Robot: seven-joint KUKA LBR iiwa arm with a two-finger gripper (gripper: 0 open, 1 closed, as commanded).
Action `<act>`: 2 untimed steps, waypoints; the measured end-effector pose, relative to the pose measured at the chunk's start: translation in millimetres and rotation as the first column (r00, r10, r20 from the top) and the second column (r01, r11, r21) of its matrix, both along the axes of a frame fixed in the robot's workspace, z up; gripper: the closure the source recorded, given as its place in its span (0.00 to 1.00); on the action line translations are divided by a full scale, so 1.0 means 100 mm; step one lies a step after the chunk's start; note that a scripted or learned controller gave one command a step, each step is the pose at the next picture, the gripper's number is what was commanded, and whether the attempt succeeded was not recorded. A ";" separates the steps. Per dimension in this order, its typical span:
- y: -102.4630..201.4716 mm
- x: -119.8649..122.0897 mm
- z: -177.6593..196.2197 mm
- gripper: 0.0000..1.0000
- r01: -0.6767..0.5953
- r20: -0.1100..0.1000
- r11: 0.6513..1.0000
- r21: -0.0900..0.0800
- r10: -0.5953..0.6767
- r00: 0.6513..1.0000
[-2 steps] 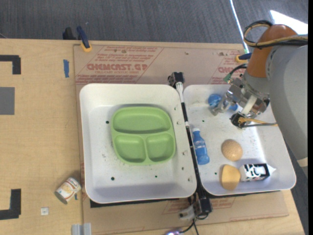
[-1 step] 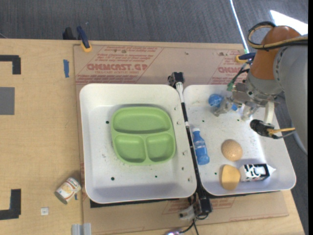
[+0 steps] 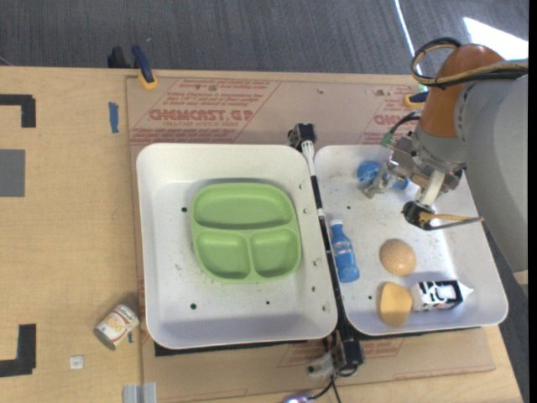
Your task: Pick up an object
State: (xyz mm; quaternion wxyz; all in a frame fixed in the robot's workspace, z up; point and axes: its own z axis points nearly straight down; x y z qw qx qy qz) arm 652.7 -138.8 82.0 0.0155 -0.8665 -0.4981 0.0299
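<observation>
a small crumpled carton (image 3: 116, 325) lies near the table's (image 3: 59, 225) front left corner. the left white bin (image 3: 159, 250) holds a green three-compartment plastic tray (image 3: 246, 229). in the right white bin (image 3: 482, 296), a blue plastic bottle (image 3: 343, 250) lies along the left wall, two tan rounded lumps (image 3: 398, 256) and a black-and-white packet (image 3: 439, 294) sit toward the front, and a small blue object (image 3: 368, 173) rests near the back, just beside the claw (image 3: 401, 179); cannot tell how it stands.

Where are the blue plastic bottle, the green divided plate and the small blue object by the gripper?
Blue plastic bottle (image 3: 343, 251): camera view, middle of its body.
Green divided plate (image 3: 245, 205): camera view, floor of its long upper compartment.
Small blue object (image 3: 367, 173): camera view, its centre.
</observation>
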 end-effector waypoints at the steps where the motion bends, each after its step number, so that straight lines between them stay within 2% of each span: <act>1: -0.04 0.07 0.01 0.00 -0.526 0.038 0.851 0.014 0.525 0.850; 2: 0.25 -0.50 0.04 0.00 -0.646 0.069 0.763 0.002 0.644 0.762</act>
